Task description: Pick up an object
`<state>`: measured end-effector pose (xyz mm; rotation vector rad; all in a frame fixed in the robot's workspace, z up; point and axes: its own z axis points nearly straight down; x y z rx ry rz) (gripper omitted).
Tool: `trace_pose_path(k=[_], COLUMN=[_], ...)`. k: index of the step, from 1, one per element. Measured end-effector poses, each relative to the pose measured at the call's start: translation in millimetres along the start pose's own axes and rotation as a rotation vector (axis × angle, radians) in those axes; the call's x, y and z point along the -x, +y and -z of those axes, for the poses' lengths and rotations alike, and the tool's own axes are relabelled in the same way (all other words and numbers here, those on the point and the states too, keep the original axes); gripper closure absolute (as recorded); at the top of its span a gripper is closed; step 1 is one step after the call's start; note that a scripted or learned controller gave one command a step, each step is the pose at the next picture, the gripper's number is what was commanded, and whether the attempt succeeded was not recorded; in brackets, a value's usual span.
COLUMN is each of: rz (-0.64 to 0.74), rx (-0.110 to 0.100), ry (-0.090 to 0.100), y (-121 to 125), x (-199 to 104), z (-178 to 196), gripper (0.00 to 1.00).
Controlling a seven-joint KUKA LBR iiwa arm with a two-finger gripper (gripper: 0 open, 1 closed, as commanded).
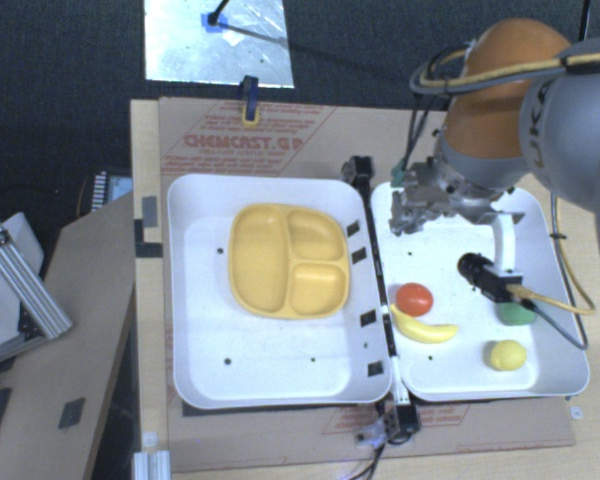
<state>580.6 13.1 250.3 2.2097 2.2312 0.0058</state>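
The gripper (408, 218) hung above the right bin (550, 373), its grip unreadable. The tomato (413, 297) lay nearer me, touching the banana (425, 330). Approach stage, I'd say; it needed lowering.

arm: reaches in from right, orange band up | hand (408, 211): pointing down, low

— What does the arm (570, 118) look like?
— Grey, rounded casing, with a broad orange band (500, 88) bulging above the wrist.
— Any cables?
— Dark cables (450, 66) loop beside the band, and a yellow one crosses over it.
— And the end?
— A grey metal gripper (412, 208), boxy, with small fittings.
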Motion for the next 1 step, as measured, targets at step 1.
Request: trace_pose_path(k=[1], rz=[0.000], rx=[0.000], ry=[0.000], y=[23.5], x=[-52.0], z=[-1.5], gripper=[1.00])
